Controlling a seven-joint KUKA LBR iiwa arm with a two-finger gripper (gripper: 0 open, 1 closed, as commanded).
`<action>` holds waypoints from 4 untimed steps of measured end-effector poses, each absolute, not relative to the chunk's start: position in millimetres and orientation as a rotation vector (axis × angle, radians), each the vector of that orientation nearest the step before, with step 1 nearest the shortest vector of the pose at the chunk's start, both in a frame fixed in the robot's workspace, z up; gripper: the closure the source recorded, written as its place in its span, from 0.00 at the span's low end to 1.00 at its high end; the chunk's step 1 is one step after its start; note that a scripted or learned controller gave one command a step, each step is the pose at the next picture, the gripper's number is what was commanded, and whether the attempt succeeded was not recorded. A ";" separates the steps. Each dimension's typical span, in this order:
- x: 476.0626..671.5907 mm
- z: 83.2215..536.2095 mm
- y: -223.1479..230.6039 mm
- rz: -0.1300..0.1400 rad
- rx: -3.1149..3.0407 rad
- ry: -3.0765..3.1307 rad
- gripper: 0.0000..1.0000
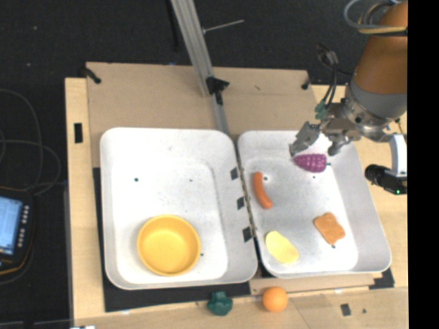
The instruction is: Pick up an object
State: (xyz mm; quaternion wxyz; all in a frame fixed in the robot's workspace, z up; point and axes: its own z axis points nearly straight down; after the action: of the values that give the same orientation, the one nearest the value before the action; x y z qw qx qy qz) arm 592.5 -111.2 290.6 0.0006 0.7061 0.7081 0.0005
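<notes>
Hovering over right bin point(370, 235) w/ gripper point(317, 142) spread open, straddling purple grape bunch point(310, 162) near back edge (not gripped yet), probably lining up for pinch; carrot point(261, 190) lying nearby, untouched

The robot arm point(378, 60) is big and round, like a fat pipe. Its top part is orange, and the orange looks smooth and a bit shiny. Under the orange comes a grey part, wide like a ring, with a lighter edge. Thin dark cables run down the side of the arm, and one makes a little loop near the top. At the end sits the gripper point(317, 144), made of grey and silver metal bits with dark gaps. Its two jaws are short, pale grey and flat. A small green spot shows on the grey metal near the cables
</notes>
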 end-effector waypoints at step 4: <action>608.1 146.8 -135.7 -0.006 2.224 2.221 0.00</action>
State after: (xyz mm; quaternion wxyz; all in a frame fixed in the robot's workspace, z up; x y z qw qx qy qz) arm 608.1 -135.7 146.8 -0.0005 0.7076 0.7066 -0.0020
